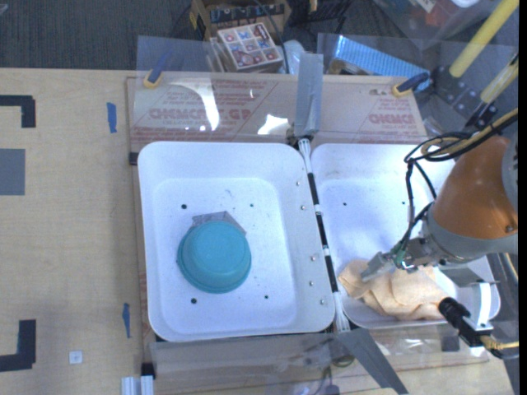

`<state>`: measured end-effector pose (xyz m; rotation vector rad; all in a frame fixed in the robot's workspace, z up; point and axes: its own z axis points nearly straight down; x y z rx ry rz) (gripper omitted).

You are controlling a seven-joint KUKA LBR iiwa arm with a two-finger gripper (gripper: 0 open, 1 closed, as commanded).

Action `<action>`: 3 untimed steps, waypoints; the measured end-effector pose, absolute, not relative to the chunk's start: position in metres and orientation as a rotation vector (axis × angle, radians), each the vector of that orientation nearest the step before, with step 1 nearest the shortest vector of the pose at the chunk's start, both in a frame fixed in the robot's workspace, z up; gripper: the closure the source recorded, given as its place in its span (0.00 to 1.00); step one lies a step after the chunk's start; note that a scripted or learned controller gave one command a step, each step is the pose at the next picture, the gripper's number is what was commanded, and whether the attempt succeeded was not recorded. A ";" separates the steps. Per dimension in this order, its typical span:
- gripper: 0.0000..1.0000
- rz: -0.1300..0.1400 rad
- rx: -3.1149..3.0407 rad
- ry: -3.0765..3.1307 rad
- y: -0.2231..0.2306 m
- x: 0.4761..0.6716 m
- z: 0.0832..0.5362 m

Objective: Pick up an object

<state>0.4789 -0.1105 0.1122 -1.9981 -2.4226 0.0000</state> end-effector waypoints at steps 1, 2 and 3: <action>0.00 -0.008 -1.994 -2.438 -0.102 0.482 0.089; 1.00 -0.012 -2.001 -2.437 -0.104 0.483 0.100; 0.00 -0.012 -2.001 -2.437 -0.103 0.483 0.100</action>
